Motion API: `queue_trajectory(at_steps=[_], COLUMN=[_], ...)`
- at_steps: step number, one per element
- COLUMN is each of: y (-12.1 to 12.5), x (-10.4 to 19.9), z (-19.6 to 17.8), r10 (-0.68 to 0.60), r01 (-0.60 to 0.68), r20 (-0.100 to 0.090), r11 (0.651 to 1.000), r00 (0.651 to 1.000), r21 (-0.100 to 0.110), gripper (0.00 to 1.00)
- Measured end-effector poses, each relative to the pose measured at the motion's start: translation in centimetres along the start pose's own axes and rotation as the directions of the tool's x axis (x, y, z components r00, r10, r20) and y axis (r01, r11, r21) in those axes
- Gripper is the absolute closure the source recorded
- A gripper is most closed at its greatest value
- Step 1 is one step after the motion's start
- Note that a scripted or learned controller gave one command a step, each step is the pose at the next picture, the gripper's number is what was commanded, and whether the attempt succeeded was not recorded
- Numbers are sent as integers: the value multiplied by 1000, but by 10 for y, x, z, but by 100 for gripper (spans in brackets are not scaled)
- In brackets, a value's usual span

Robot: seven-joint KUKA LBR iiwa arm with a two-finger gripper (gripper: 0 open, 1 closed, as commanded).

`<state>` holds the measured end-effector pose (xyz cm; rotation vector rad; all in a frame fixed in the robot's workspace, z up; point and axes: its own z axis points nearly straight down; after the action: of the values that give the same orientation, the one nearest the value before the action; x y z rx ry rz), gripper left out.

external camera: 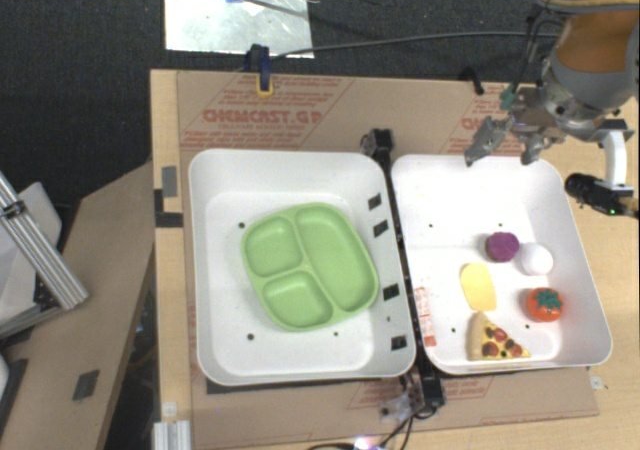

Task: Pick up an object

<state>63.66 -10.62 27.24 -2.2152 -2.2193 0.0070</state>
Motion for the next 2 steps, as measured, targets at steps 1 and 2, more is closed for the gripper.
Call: queue_trajectory(at_steps=[1, 2], y=[2, 2], x=[0, -1], z=[-5, 36], r10=[-1, 0], r01=[1, 0], r20=[1, 1], r11=[1000, 1000], r00=[1000, 1000], r21=[-9, -6], gripper=[0, 0])
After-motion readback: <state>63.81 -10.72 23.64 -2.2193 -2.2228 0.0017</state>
